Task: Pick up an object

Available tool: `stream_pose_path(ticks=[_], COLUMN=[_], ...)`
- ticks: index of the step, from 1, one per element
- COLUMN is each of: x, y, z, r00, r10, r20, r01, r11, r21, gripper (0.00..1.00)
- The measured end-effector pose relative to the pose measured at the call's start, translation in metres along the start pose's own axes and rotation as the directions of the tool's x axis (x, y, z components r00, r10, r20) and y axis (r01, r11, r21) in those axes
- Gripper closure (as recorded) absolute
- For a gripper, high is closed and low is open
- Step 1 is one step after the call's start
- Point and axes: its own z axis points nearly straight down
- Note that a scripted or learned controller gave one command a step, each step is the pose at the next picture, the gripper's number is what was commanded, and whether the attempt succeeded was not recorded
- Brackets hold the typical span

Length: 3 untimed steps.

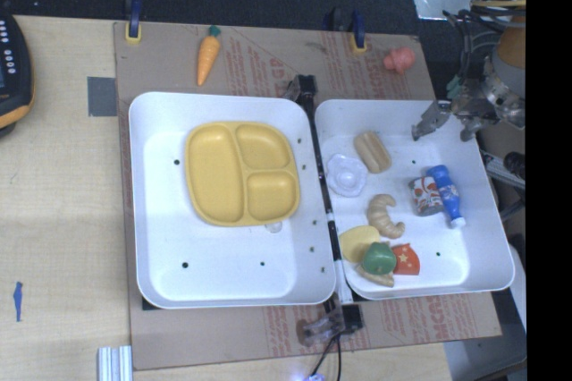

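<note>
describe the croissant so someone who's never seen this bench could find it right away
Find the right-hand white bin, the one crowded with small toys. Near its middle, just below a clear round lid and left of a blue bottle, lies the croissant. It is the only curved, crescent-shaped tan pastry; the bread roll above it is straight and oblong.

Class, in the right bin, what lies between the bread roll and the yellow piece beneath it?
In the camera view, the croissant lies between the bread roll and the yellow piece.
</note>
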Motion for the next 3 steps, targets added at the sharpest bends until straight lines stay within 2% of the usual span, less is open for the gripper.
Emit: stream_pose_path(ticks=[1, 2, 3], x=[-0.021, -0.022, 0.041], y=[-0.04, -0.036, 0.012], z=[0.113, 0.096, 0.035], r00=[1.0, 1.0, 1.0], r10=[0.002, 0.0, -0.006], r20=[-0.002, 0.001, -0.001], r01=[-0.002, 0.0, 0.006], r11=[1.0, 1.0, 1.0], r21=[0.009, 0.0, -0.009], gripper=[0.0, 1.0, 1.0])
